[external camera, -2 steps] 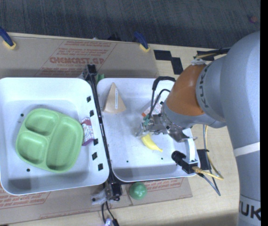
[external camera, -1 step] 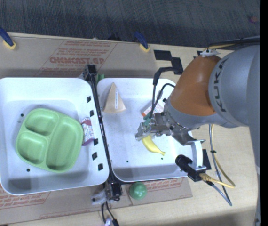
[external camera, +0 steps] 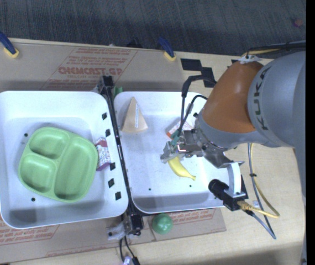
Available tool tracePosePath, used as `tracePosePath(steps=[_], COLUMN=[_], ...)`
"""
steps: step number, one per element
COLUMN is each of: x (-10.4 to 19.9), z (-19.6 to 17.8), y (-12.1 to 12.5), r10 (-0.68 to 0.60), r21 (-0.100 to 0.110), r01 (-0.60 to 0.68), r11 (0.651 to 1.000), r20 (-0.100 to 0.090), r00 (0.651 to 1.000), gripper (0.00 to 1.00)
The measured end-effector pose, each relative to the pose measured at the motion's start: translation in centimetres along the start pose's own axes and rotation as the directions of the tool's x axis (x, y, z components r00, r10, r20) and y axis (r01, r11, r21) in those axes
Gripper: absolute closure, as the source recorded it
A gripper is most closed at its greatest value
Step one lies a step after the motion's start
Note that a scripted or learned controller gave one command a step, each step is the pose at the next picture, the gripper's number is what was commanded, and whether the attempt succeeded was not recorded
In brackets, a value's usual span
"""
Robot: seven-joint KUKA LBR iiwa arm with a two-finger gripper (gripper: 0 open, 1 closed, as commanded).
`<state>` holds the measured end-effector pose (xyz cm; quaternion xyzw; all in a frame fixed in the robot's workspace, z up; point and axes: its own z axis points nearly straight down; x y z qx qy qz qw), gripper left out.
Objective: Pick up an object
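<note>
A small yellow banana (external camera: 182, 169), smooth and gently curved, lies on the floor of the right white bin (external camera: 146, 197), towards its right side. Its long axis runs on a slant, from upper left down to lower right, ending in a thin tip. The claw (external camera: 171, 149) sits just over the banana's upper left end; I cannot tell whether it is apart or together. The grey arm (external camera: 276, 104), with its glossy orange band (external camera: 229, 101), reaches in from the right. A pale beige cone (external camera: 134, 116) lies near the right bin's back left corner, its point aimed away. The left white bin (external camera: 8, 164) holds a light green plastic tray (external camera: 58, 163) with rounded compartments and a small wrapped packet (external camera: 103, 152) beside it. A green ball (external camera: 161, 223) rests on the cardboard-covered table (external camera: 80, 65).
</note>
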<state>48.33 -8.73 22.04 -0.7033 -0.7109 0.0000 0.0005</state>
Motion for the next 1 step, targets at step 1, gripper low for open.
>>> tracePosePath(steps=[1], x=[0.03], z=[-1.02], y=[0.12], r10=[-0.004], r21=[-0.001], r01=[0.004], r11=[1.0], r20=[0.0], r00=[1.0], gripper=[1.0])
